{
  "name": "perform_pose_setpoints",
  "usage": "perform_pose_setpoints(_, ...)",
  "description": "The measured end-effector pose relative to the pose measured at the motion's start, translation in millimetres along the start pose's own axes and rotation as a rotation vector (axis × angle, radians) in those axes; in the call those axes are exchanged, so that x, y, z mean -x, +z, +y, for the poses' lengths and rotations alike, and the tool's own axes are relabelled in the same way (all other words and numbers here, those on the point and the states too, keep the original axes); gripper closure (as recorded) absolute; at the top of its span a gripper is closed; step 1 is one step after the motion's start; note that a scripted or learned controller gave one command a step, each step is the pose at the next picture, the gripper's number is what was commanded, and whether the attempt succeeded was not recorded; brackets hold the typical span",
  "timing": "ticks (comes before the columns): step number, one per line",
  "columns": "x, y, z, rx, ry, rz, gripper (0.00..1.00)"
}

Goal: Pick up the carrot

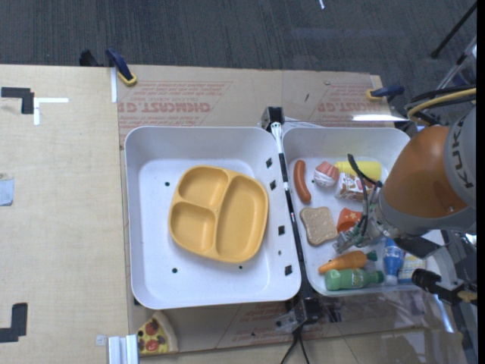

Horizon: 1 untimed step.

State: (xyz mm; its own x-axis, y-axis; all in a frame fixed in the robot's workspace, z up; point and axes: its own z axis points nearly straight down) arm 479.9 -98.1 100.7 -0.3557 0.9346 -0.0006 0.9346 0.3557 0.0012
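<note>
The orange carrot (345, 262) lies near the front of the right bin (292, 139), between a slice of bread (318, 225) and a green bottle (353, 280). My gripper (355, 238) hangs low over the bin, just behind the carrot's thick end and next to a red item (347, 218). The arm's orange band (420, 180) covers the bin's right side. I see nothing held in the gripper.
The right bin also holds a sausage (301, 181), a yellow item (361, 167), a snack packet (350, 186) and a blue bottle (392, 260). A yellow divided plate (220, 212) sits in the left bin (144, 226). A toy pizza slice (154, 335) lies on the bench in front.
</note>
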Motion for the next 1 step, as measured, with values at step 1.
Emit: perform_pose_setpoints(1,-0.1,0.0,-0.1,-0.001,0.001,0.001,0.0)
